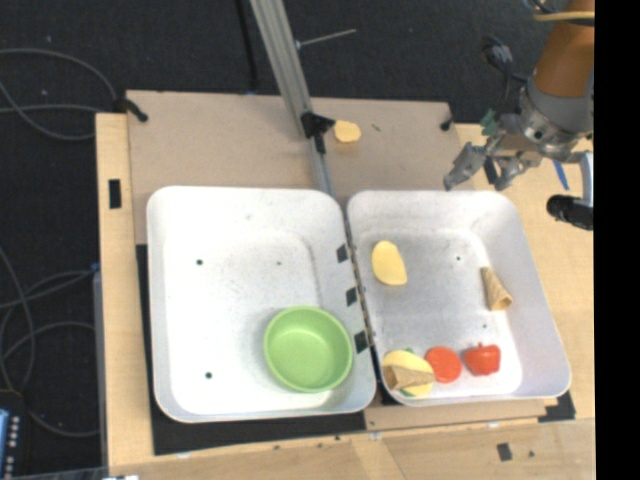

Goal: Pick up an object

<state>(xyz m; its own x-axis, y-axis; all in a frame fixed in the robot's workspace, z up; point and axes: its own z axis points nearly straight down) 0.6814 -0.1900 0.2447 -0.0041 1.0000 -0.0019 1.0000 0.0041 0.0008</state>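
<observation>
Both bins look like white matt plastic, the left bin point(200, 238) and right bin point(440, 228) lightly speckled grey on their floors. Green bowl point(308, 348) lower centre: smooth plastic, slight sheen. Table point(115, 298): pale wood-look board, matt; a duller tan sheet point(220, 138) like cardboard lies across its upper part. Pole point(280, 53) at top centre: ribbed brushed metal. Floor point(60, 48) at upper left: dark, rough, carpet-like. Arm point(565, 58) at upper right: glossy orange band, grey metal below. Red point(482, 358) and yellow point(389, 263) toy foods in right bin: smooth, plastic-looking.
</observation>
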